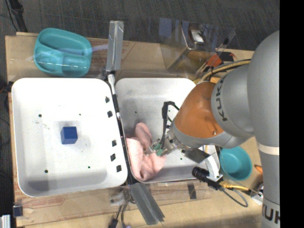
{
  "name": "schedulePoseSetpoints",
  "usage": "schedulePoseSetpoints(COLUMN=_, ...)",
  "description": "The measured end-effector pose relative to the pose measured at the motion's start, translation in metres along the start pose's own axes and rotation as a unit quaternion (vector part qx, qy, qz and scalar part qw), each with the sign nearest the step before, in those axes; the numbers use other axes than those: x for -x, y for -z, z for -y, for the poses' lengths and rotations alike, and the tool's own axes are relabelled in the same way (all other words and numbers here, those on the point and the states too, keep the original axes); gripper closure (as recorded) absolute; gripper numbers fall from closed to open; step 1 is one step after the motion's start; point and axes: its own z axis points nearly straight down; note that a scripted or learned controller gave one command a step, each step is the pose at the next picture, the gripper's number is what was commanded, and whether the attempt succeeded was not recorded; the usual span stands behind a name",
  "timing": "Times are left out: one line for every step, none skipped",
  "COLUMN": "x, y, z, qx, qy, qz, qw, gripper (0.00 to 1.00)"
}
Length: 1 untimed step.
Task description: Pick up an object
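A crumpled pink cloth lies in the right bin against its left wall, near the front. My gripper is down at the cloth's right edge, under the orange wrist band, and its tips touch or press into the fabric. A small blue cube sits alone in the left bin, left of centre.
A teal plastic container rests on the bench behind the left bin. A teal bowl stands to the right of the right bin, beside cables. The arm's large grey body covers the right bin's right side.
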Motion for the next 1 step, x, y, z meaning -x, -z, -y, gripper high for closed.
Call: schedulePoseSetpoints(x=0.0002, y=0.0001, z=0.0000, qx=0.000, qy=0.000, qz=0.000, qw=1.0000, gripper=0.00)
